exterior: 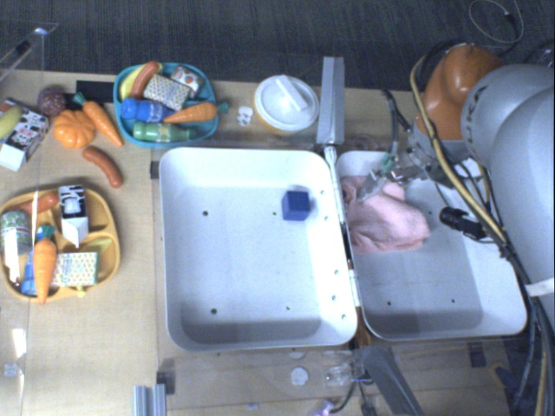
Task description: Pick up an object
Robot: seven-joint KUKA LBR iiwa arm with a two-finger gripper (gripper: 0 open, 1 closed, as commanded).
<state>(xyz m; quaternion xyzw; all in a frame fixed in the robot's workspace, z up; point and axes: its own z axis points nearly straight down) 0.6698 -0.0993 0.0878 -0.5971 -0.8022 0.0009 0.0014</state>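
Taking the pink cloth (386,220) as landmark: it lies crumpled in the right bin (451,315), toward that bin's far left corner. Just beyond its far edge sits the gripper (388,173), touching or nearly touching the fabric; I cannot tell its state. The likely failure is pinching only a loose fold, which slips free (soft cloth gives little purchase). Left of the cloth, across the divider, the blue cube (297,204) rests in the left bin (251,319)

A small blue cube (297,204) is seen lying flat in the left bin (217,319), toward its upper right corner. A crumpled pink cloth (386,219) (soft, bunched) is spread in the right bin (451,310), against its upper left edge.
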